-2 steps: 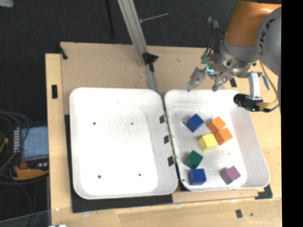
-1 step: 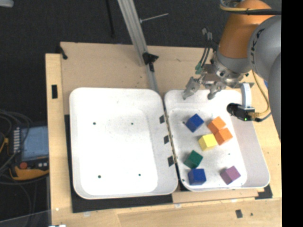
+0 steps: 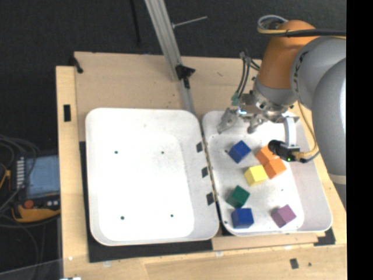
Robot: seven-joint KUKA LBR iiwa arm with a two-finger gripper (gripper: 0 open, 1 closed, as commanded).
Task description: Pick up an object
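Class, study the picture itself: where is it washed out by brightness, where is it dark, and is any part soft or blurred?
Camera view: the left bin is so bright that its surface looks flat; the floor beyond the bench is near black; the arm looks soft at its edges, while the blocks, such as the yellow block, stay fairly crisp.

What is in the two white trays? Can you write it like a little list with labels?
left bin: nothing in it
right bin: seven blocks
blue blocks: two
orange blocks: two, touching
yellow block: beside the orange ones
green block: just above the lower blue one
purple block: near the front right corner
gripper: over the right bin's far end, holding nothing
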